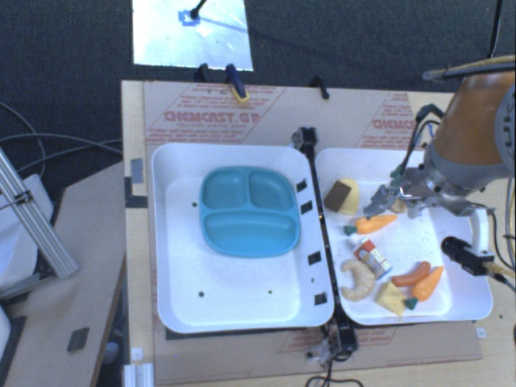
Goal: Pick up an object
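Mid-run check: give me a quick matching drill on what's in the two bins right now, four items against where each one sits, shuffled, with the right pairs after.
Items:
1. blue divided plate
2. yellow-brown wedge
3. small can with a red label
4. gripper

Places:
A. middle of the right bin, below the carrot
B. alone in the left bin
C. just above the carrot in the right bin
D. upper left corner of the right bin

Pairs: 1-B, 2-D, 3-A, 4-C
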